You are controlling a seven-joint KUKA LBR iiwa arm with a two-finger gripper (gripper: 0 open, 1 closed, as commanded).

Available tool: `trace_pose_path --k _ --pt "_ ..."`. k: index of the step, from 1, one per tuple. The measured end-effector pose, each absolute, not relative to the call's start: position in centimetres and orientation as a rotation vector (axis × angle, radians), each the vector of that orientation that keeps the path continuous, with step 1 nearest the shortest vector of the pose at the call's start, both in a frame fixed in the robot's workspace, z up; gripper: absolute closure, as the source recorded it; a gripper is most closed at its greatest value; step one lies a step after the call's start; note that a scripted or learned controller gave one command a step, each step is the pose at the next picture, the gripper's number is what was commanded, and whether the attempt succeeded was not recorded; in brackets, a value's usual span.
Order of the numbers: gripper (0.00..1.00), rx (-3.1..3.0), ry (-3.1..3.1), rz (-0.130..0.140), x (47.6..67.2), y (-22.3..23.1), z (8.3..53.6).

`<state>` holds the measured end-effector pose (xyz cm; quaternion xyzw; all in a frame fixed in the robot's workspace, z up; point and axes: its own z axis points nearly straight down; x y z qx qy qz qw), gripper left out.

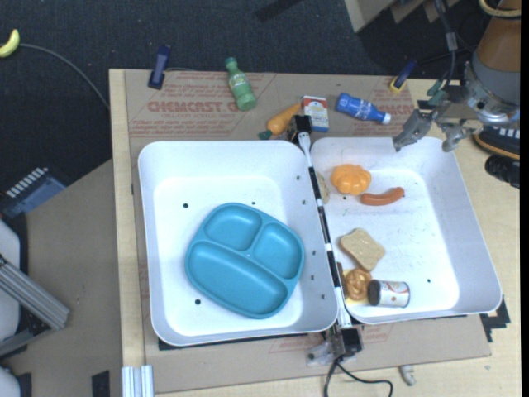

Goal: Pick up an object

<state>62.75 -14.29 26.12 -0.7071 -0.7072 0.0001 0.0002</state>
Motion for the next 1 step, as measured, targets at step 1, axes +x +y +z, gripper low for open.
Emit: trace_pose_path --k 1 --pt "0.00 -2.220 -2.216 0.004 63.82 -17.40 9.24"
